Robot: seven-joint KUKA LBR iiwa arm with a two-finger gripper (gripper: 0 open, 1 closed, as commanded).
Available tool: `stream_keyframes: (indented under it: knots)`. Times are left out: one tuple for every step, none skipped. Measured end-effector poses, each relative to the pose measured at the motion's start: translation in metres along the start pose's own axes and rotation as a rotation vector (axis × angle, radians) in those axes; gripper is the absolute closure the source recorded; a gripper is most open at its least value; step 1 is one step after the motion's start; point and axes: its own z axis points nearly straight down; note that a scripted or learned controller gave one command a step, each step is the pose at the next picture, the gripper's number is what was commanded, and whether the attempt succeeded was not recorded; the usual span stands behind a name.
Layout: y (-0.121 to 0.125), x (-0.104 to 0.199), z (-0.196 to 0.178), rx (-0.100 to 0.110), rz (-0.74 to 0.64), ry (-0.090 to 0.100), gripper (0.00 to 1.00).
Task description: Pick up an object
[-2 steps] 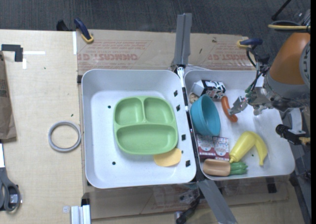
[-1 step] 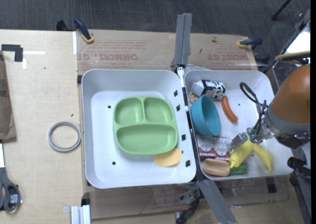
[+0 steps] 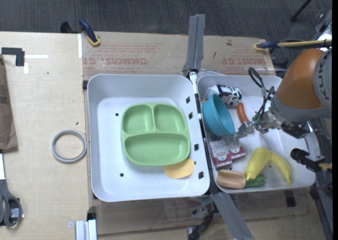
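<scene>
Pincer low in the right bin, tips near the red printed packet; cannot tell whether clenched or released. Beside it a glossy blue bowl on its side and an orange carrot; below, a smooth yellow banana and a bun-shaped toy. Far off, cardboard prints "CHEMC42, GF" mirrored; a matte green divided plate sits in the left bin.

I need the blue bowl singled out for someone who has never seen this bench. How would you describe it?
Start at the right bin, where the arm reaches in. Against its left wall, by the divider between the bins, a blue bowl sits tipped on its side. It is the one blue thing there; the banana is yellow, the carrot orange.
</scene>
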Motion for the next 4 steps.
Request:
stream_keyframes:
  knots:
    - [-0.024, -0.040, -0.155, 0.009, 0.302, 0.002, 0.00]
    - [0.024, -0.049, -0.064, 0.012, 0.412, 0.003, 0.00]
    - [-0.046, -0.009, -0.005, 0.011, 0.376, 0.004, 0.00]
    - [0.013, -0.014, -0.108, 0.008, 0.067, 0.004, 0.00]
